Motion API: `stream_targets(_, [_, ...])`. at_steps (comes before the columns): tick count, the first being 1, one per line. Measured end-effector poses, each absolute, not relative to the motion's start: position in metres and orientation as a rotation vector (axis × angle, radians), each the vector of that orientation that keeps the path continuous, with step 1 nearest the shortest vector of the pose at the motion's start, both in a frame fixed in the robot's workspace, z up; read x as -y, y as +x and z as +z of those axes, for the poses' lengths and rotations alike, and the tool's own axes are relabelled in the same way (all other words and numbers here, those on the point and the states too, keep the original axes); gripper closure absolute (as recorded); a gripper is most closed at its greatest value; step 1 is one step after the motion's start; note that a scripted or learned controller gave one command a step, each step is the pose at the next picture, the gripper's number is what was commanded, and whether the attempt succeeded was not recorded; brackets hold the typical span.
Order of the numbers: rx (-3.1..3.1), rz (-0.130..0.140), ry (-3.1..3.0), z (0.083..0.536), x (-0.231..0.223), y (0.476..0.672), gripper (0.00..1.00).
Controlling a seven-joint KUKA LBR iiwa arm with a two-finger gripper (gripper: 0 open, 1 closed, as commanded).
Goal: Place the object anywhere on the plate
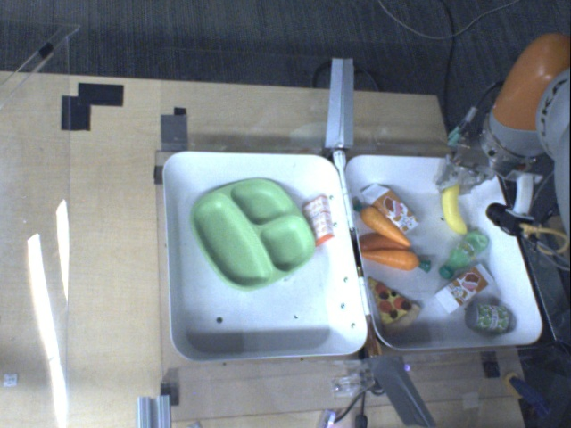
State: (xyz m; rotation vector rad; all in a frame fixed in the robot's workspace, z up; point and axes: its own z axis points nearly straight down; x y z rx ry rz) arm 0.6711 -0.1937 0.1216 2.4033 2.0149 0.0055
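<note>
Hovering over the far edge of the right bin (526, 266), our gripper (464, 172) sits just above the top end of the banana (453, 210), though we cannot tell from this angle whether it is released or clenched, and nothing visibly rests in it. Just below and to the left of the tool we find a small juice carton (393, 209), and below that two carrots (388, 239) lying side by side near the bin's left wall. Directly below the banana lies a green bottle (466, 252), then a second carton (467, 285) and a dark round item (489, 317) in the near right corner. A pizza slice (393, 301) lies near the bin's lower left corner. Well to the left of the tool, across the divider, the left bin (259, 337) holds the green plate (254, 230), with three compartments, and a small red-and-white can (319, 219) lies touching the plate's right rim, on the side nearest our gripper.
</note>
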Motion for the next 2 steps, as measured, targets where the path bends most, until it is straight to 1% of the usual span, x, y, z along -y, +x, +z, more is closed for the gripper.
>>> stream_targets(1, [-2.375, 0.004, 2.050, 0.088, 0.194, 0.670, 1.00])
stream_targets(2, [-2.411, 0.008, 1.998, 0.213, 0.202, 0.671, 1.00])
